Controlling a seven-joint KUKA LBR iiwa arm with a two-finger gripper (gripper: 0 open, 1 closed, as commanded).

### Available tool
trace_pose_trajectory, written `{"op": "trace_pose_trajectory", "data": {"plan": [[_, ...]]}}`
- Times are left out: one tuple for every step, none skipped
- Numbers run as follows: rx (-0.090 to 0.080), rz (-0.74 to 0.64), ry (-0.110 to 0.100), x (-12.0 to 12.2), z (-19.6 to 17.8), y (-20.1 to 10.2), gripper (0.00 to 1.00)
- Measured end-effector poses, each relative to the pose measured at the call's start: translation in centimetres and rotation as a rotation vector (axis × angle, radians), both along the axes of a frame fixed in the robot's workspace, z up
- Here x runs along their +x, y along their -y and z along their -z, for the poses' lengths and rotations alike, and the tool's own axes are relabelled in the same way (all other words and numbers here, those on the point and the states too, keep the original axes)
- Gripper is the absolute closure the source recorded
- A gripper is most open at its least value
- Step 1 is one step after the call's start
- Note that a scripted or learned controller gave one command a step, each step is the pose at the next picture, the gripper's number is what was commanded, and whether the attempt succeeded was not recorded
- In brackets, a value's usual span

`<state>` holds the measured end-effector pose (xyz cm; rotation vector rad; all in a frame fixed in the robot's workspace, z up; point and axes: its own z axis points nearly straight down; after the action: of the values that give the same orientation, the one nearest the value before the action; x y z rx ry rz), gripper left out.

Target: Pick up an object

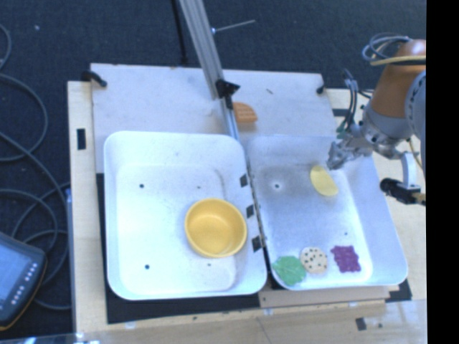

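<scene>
Dark carpet with loose cables surrounds a pale wooden worktop (82,192) that carries two shallow white bins side by side. The hand (338,156) hangs over the far right part of the right bin (373,213), at the end of a grey arm (391,113) with an orange band; whether it is spread or pressed together cannot be told from this angle, and nothing shows between its tips. Just beside it, down and to the left, a flat yellow oval piece (323,180) lies on the bin floor, close to the tips but with contact unclear. Along the near wall of the same bin sit three small items in a row: a green piece (289,269), a pale dotted cookie (313,259) and a purple piece (346,258), the first two touching. The middle of this bin's floor is bare. The left bin (136,199) holds a yellow bowl (215,227), upright, near its right wall. An orange object (244,113) lies on the board behind the bins, beside a slanted metal rail (204,41).
</scene>
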<state>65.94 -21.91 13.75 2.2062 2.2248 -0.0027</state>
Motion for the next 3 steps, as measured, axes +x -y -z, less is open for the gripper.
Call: {"op": "trace_pose_trajectory", "data": {"plan": [[0.005,0.004,0.003,0.9,-5.6,-0.6,1.0],[0.005,0.002,0.003,1.0,-10.3,-0.5,1.0],[0.008,0.002,-0.002,0.6,-11.4,-6.0,1.0]]}}
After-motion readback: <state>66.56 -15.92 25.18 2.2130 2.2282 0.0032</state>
